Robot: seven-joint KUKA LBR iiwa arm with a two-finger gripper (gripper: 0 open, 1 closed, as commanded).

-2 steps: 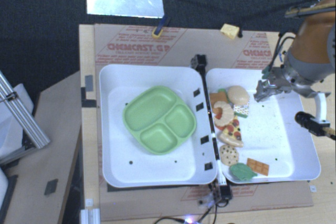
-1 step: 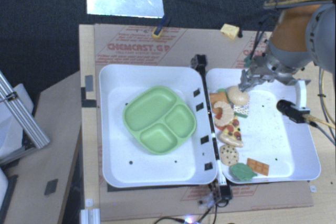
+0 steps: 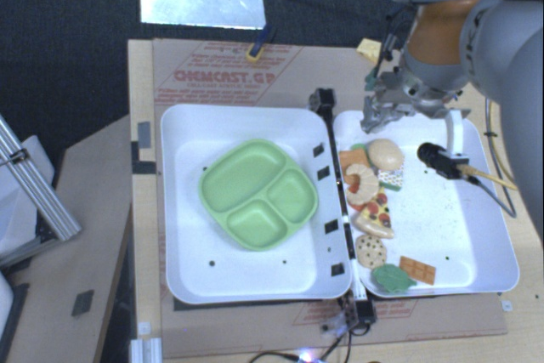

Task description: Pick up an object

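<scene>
Bun looks like my likeliest target. It sits in the right bin near the far left corner, just below my gripper in the view, at the head of a row of toy food running down that bin's left edge. Nothing lifted yet: every item reads as resting on the bin floor and nothing is visibly in my grip, so the whole pick is left to do, i.e. descend, close, lift. Gripper hangs over the far left corner, near the bun; can't judge its height above it from this slant. Apart or together: can't tell, wrist body is in the way. Down the row from the bun: ringed pastry, pizza slice, cookie, green leaf at the near edge, orange wafer beside it. Pieces around the bun overlap; an orange bit and a patterned bit sit partly under it, can't identify either. Left bin holds a green divided plate mid-bin, probably not in play.
</scene>
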